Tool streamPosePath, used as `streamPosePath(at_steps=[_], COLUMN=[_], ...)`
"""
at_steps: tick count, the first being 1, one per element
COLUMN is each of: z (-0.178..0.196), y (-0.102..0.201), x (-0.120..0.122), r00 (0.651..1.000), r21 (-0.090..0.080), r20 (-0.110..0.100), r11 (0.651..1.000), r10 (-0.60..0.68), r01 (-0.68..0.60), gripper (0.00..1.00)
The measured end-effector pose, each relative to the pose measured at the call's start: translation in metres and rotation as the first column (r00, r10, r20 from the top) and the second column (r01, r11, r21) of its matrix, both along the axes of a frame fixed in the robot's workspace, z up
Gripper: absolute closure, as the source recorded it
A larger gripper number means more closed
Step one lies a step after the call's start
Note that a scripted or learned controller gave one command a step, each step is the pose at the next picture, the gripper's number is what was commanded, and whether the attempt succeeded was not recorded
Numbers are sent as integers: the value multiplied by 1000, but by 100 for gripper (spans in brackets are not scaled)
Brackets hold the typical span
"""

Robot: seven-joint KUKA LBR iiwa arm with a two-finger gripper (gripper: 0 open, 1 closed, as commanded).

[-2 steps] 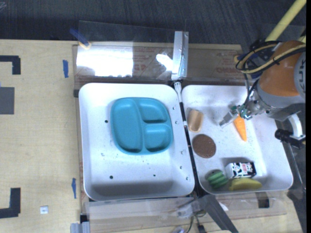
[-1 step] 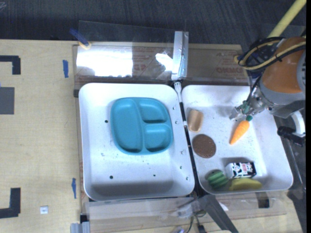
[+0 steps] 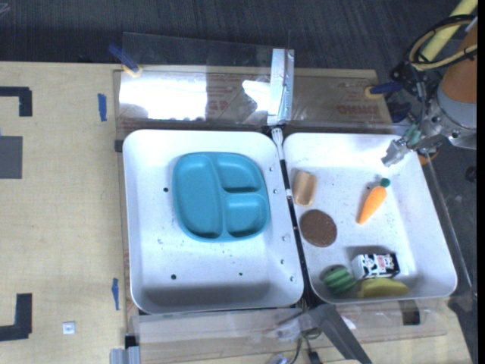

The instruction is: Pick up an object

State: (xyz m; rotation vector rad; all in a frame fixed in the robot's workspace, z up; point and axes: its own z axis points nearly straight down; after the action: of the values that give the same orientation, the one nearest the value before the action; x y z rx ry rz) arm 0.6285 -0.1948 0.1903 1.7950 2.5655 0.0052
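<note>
Nearest you: yellow banana (image 3: 383,287) and green vegetable (image 3: 339,278) in the right bin (image 3: 436,226).
Your gripper (image 3: 397,152) hovers above the bin's far right corner, apparently near the carrot (image 3: 371,203); its finger opening is unclear; blue tray (image 3: 220,196) fills the left bin (image 3: 144,226).

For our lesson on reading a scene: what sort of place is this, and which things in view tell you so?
Probably a robot test bench in a lab. Two white bins sit side by side on a wooden bench, the right one holding toy food such as a carrot, with the arm's claw over it.
</note>
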Motion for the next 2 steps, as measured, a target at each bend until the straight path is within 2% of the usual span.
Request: streamPosePath(at_steps=[1,2], z=[-4,29], y=[0,22], x=[-2,-30], r00=[1000,997], r21=[2,3], r20=[-7,-7], r11=[1000,997], r10=[0,80], r01=[0,-80], gripper=[0,0])
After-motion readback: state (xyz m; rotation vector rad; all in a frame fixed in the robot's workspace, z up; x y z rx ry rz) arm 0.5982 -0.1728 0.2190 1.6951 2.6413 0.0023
